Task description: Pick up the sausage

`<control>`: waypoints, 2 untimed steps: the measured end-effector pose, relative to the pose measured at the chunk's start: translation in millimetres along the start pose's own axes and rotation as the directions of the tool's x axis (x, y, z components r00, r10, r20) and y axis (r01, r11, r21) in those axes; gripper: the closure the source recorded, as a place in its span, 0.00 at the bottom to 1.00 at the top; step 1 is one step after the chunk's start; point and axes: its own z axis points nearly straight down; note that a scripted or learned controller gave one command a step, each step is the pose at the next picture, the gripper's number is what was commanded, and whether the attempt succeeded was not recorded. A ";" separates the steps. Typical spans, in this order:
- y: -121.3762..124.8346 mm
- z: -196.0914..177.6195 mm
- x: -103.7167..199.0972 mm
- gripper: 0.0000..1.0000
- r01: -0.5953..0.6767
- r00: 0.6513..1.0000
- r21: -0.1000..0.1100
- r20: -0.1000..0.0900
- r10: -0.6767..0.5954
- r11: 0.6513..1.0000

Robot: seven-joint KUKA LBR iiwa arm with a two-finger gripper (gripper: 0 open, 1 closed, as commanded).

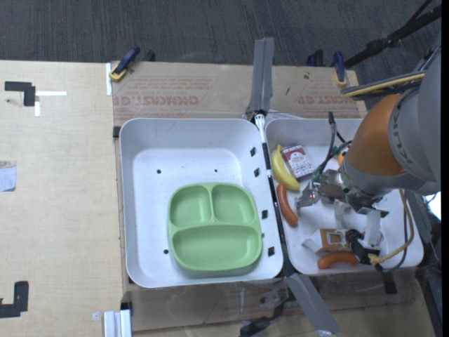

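Sausage (287,206): right bin (414,255), against its left wall, long axis running near-to-far, just below the banana (284,168). End effector (309,196): just right of it, nearly touching; grip state cannot be told. Nearby: red carton (299,161), second sausage (337,260), snack packet (333,239). Left bin (140,188): green plate (214,227).

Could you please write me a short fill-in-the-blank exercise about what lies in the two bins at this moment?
1. The green divided plate lies in the ____ bin of the camera view.
2. The banana is coloured ____.
3. The sausage lies just ____ the banana in the camera view, by the right bin's left wall.
4. The plate has ____ compartments.

Missing words: left; yellow; below; three
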 end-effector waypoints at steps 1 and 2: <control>0.0 0.0 -0.1 0.00 0.000 1.000 0.000 0.000 0.000 1.000; -7.5 0.7 -3.3 0.00 0.012 1.000 0.003 0.000 -0.012 1.000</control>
